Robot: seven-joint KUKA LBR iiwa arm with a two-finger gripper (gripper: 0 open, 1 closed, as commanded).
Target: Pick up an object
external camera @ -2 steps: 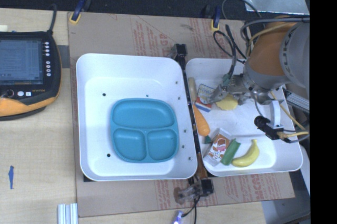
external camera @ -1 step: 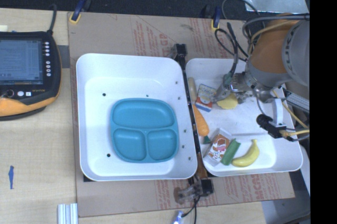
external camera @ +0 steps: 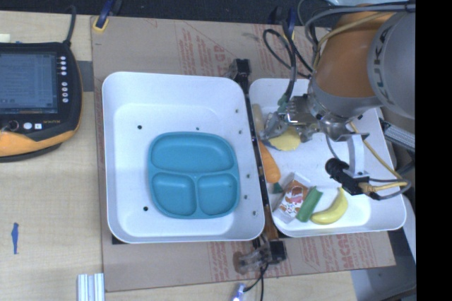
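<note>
The arm (external camera: 360, 66) comes in from the right, its orange band bulking over the far part of the right bin (external camera: 385, 222). Below it the claw (external camera: 282, 124) sits low at the left end of that bin, over a pale yellow rounded piece (external camera: 286, 143) that looks like a lemon. From here I cannot tell whether the claw is released or clenched, or whether it touches the piece at all; the metal parts blur together.

The other things lie along the near and left sides of the right bin. A carrot (external camera: 269, 164) lies against the left wall, its long axis running from the far left toward the near right. A small printed packet (external camera: 292, 199) lies in the near left corner, and just beside it a green piece (external camera: 309, 204) leans with its long axis tilted, upper end to the right. A banana (external camera: 332, 210) lies next to that, nearly touching it, curved, its long axis climbing from the near left to the far right, with the tip pointing up toward the arm's black fitting and cables.

The left bin (external camera: 123, 151) holds a blue divided plate (external camera: 193, 174) lying flat at its middle. Both bins rest on cardboard on the surface (external camera: 42, 222), and a teach pendant (external camera: 35, 98) with its screen sits off to the far left.
</note>
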